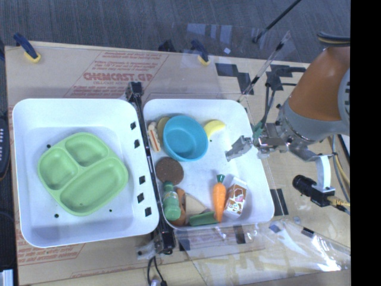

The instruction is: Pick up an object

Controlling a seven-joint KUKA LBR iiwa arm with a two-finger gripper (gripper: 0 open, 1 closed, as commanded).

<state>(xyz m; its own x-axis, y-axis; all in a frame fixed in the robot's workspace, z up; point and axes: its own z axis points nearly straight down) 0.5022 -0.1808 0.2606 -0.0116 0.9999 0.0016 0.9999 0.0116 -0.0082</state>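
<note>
A: Where is the gripper (239, 148) sitting right now?

B: It is hanging over the right bin (250, 121), out at about three o'clock from the bin's middle, close to the right wall. The grey arm (315, 100) with its orange band is reaching in from three o'clock.

A: Is it holding anything?

B: Nothing is showing between its tips, and I cannot tell whether they are apart or together; the end is too small and blurred.

A: What is lying in that bin?

B: A blue bowl (185, 137) is sitting toward twelve o'clock. A yellow lemon (215, 127) is resting just beside it at its two o'clock, and a hot dog (154, 138) is lying at its nine o'clock against the left wall. A brown cookie (169, 170) is lying just below the bowl at about seven o'clock. A green bottle (171, 204) is lying toward seven o'clock of the bin. An orange carrot (219, 198) is standing lengthwise near six o'clock, and a small carton (236, 199) is lying just beside it at its three o'clock.

A: And the left bin (24, 115)?

B: A green divided plate (83, 172) is lying in it, near the middle.
</note>
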